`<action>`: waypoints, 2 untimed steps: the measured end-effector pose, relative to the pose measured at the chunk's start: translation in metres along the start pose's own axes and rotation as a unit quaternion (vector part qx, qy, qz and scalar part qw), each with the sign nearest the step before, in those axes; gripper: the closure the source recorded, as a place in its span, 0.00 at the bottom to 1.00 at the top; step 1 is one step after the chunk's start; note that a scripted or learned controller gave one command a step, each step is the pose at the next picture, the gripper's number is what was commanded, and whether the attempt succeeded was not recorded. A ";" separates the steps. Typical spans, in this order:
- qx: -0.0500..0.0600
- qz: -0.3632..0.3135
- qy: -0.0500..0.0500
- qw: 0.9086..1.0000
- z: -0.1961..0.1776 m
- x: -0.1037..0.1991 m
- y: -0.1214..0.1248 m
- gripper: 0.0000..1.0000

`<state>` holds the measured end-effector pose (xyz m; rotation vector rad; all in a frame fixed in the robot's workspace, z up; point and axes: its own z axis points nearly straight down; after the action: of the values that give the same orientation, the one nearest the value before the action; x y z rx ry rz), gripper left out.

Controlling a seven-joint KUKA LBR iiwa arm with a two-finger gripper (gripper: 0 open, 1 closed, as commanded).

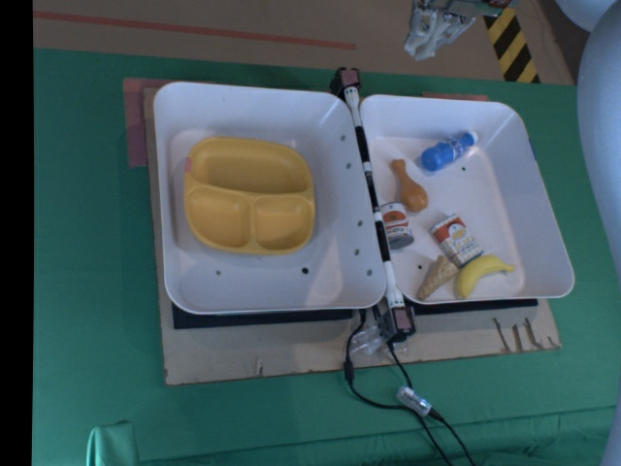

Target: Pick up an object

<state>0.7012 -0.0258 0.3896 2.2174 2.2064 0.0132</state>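
The left bin (194, 289) holds a yellow divided plate (248, 194). The right bin (529, 212) holds a banana (479, 273) lying roughly left-right, a blue bottle (446, 151) slanting up-right, a drumstick (408, 184), two cans and a cone. The gripper (428, 35) hangs beyond the bins, touching nothing; its opening cannot be told.

I can read no words or numbers from here. The two small cans in the right bin (543, 250), one (396, 226) against the bin's left wall and one (456, 238) near its front edge, carry red and white labels, but the print is too small to make out. The blue bottle (446, 151) near the back edge shows no legible label either.
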 end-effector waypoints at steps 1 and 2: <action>0.002 0.000 0.001 1.000 0.010 0.028 0.000 1.00; 0.002 0.001 0.001 1.000 0.014 0.040 0.000 1.00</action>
<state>0.7012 0.0136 0.3758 2.2226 2.2069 0.0103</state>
